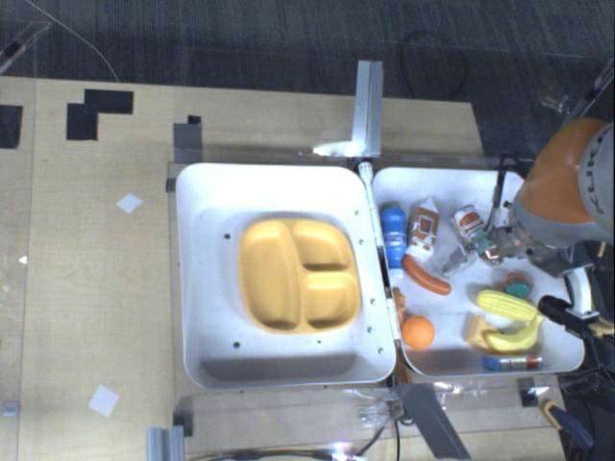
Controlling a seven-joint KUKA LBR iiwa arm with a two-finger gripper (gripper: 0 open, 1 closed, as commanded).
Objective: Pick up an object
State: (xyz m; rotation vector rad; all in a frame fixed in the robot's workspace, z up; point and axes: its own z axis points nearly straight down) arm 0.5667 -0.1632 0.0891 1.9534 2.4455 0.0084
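I was at the reaching step, my end effector point(483, 249) low at three o'clock of the hot dog point(427, 277), its grip unreadable, needing a clean closing next

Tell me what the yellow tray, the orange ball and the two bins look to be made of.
Yellow tray: likely moulded plastic, matte, with smooth rounded compartments. Orange ball: probably plastic or rubber; even colour, soft sheen, hard to tell. Left bin and right bin: seemingly thin formed white plastic, with rounded corners and a slight gloss.
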